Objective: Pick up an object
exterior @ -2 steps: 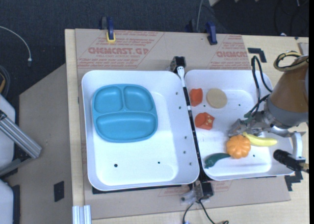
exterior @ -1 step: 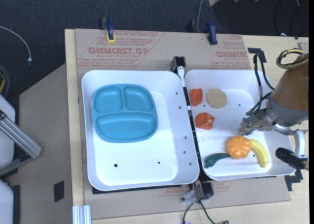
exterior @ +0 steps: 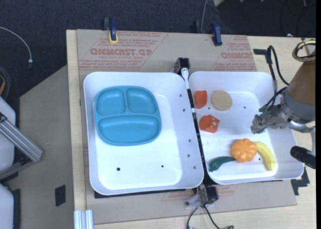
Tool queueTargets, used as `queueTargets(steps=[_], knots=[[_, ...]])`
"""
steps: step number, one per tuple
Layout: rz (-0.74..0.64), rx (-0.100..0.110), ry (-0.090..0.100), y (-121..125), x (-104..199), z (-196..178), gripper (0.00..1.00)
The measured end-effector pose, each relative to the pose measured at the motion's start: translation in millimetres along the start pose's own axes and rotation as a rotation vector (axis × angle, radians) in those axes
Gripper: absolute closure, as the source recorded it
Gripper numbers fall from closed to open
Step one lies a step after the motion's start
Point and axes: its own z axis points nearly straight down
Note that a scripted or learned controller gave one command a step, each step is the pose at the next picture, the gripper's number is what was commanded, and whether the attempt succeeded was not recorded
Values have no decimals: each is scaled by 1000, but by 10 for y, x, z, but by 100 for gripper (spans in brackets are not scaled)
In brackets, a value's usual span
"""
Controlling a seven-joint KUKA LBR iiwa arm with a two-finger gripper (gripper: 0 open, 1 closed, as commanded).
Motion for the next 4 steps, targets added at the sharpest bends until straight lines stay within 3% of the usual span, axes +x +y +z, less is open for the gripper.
queueTargets(steps=[2,4], knots=[[-1,-4,-1,167,-10,-1215,100],[-5,8,5,104,929,-983,100]])
